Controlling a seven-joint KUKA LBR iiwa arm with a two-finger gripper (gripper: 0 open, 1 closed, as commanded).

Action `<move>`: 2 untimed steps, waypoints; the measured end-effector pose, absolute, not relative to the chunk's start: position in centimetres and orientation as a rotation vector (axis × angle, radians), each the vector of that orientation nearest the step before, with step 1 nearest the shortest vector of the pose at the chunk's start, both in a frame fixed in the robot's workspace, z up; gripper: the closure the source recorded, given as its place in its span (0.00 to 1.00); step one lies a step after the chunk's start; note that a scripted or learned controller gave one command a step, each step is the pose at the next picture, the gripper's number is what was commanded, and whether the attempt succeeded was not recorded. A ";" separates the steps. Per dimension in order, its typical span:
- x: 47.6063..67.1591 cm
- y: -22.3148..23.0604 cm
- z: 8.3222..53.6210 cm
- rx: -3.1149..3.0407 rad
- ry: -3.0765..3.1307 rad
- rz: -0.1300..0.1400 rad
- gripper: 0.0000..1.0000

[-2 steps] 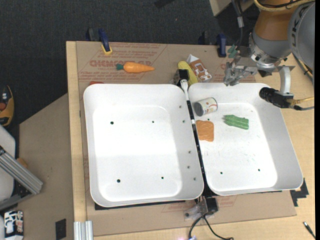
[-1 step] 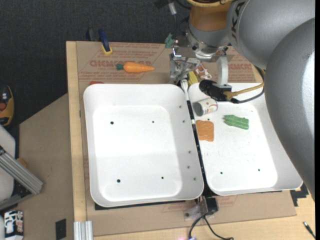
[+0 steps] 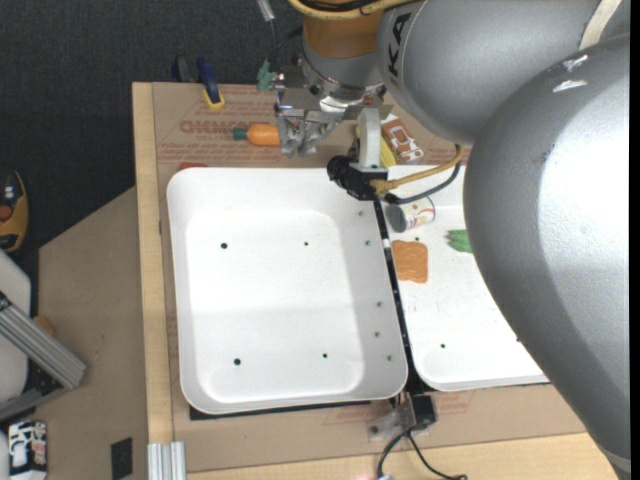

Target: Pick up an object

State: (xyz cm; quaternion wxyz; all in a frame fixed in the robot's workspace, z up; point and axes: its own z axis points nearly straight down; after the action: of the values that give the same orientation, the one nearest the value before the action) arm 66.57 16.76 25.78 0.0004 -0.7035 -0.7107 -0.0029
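From the slanted overhead camera, the large grey arm (image 3: 520,168) with its orange band fills the upper right and covers most of the right shallow white plastic bin (image 3: 470,363), so that bin's contents are only partly visible. Showing along its left side are a flat orange-brown slab with rounded corners (image 3: 410,262), its long axis running toward and away from the camera, a small green scrap (image 3: 459,240) cut off by the arm, a small white cylindrical piece with red marking (image 3: 418,214) lying roughly crosswise, and a white-and-orange printed carton (image 3: 401,140) half hidden under the wrist.

The metal two-finger gripper (image 3: 297,138) hangs over the cardboard beyond the far rim of the left shallow white plastic bin (image 3: 200,268). Its fingers are too small and cluttered to make out; whether it is parted or closed, or has anything, cannot be told. Just left of it lies a small orange carrot-shaped object with a green end (image 3: 262,134), long axis left–right, green end pointing left.
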 end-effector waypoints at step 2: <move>59.9 22.5 54.3 -2.222 -2.229 -0.022 1.00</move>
State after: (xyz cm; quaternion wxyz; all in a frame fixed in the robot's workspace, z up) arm 59.85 22.49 54.30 -0.0029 -0.7060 -0.7081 -0.0069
